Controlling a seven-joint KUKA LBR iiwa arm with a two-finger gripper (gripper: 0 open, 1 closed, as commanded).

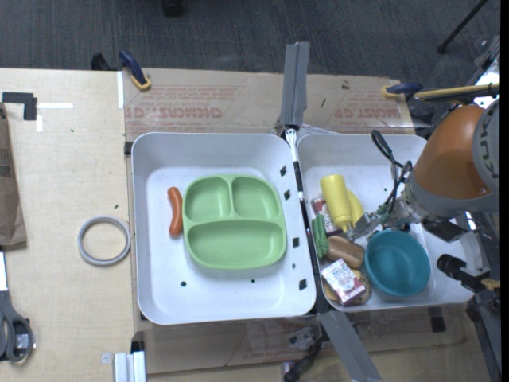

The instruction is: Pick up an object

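The right bin (362,146) holds a yellow bottle (337,199), a blue bowl (398,265), a brown bun-like piece (345,251), a small red and white packet (342,281) and a thin green item (320,237). My gripper (371,223) is low in this bin, between the yellow bottle and the rim of the blue bowl, just above the brown piece. The arm's orange band (453,159) rises behind it to the right. I see nothing held by the gripper.
The left bin (151,213) contains a green divided plate (235,221) and an orange sausage-shaped toy (175,211). On the bench to the left lie a grey tape ring (104,239), scissors (14,334) and a brown bag (8,181).
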